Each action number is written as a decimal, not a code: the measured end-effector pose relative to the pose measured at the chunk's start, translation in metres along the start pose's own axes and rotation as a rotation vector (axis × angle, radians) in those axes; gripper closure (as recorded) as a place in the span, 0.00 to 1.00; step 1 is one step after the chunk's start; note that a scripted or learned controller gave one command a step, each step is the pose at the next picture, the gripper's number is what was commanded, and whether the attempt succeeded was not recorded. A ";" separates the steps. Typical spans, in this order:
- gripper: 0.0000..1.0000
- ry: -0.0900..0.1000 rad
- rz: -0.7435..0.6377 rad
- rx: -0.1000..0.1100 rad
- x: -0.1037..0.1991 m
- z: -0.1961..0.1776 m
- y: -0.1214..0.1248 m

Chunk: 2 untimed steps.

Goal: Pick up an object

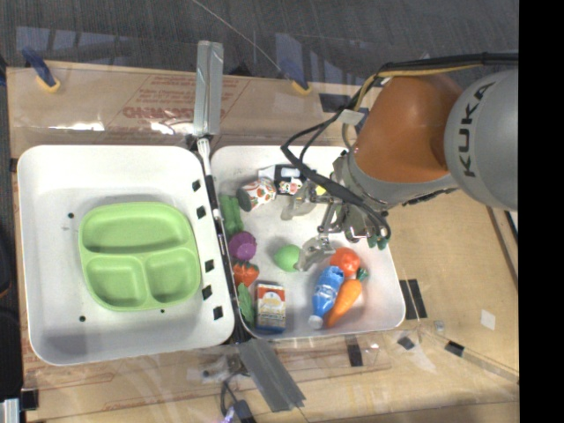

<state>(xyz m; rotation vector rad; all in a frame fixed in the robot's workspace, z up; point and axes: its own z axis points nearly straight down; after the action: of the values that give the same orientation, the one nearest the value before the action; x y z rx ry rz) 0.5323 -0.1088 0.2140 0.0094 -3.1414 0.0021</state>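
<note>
Front edge of right bin [388, 320]: a small red-and-white carton [270, 306] is standing against the near wall, its print too small to read.
Beside it: a blue bottle [326, 293] and a carrot [345, 300] are lying side by side, touching, with a red-orange tomato-like piece [345, 261] just behind them.
Left wall of that bin: a red piece [245, 273], a purple ball [242, 246] and a green vegetable [231, 212] are lining up along the divider.
Middle: a green lime-like ball [286, 256] is sitting in the open, just left of the fingers.
Gripper [315, 256]: it is hanging low over the bin floor between the green ball and the tomato piece; fingers are looking slightly spread, pinching nothing I can see.
Far corner: a small white cup [257, 194] with red marks is lying tilted.
In the way: cables and the wrist are covering the bin's back right.
Writing: "KUKA" is reading clearly on the grey arm [480, 139].
Left bin [40, 236]: it is holding a green three-compartment tray [138, 255].
</note>
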 end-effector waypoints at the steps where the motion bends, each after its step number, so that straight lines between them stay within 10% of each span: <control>1: 0.00 -0.013 0.024 0.003 0.003 0.118 0.013; 2: 1.00 -0.018 0.017 0.006 0.000 0.105 0.013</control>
<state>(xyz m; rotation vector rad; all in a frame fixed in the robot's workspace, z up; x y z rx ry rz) 0.5322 -0.0955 0.1088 -0.0168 -3.1598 0.0111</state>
